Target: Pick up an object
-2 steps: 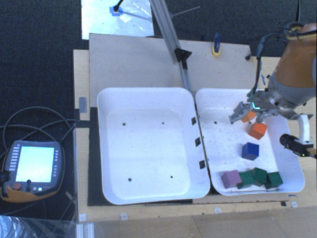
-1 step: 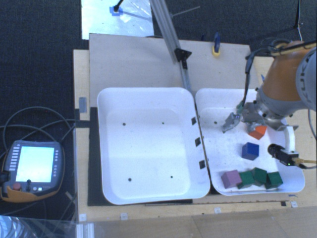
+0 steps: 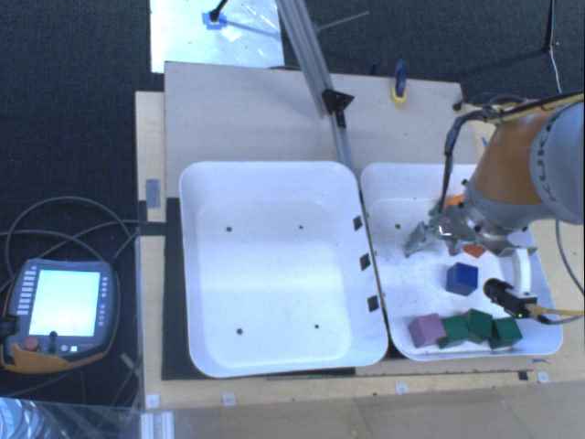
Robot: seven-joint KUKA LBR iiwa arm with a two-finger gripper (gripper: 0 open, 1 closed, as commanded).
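Blue cube [image 3: 462, 278] sits in right bin [image 3: 393, 199], just beside gripper [image 3: 428, 238]. Pink block [image 3: 426, 329] near front wall. Gripper state: cannot tell.

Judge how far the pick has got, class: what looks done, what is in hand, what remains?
Done: the arm is over the right bin. In hand: the gripper sits low on bare floor, gripping nothing. Left: the blue cube, pink block and green blocks lie unlifted.

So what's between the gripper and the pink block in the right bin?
In the camera view, just bare white bin floor lies between the gripper and the pink block; the blue cube sits off to the right of that stretch.
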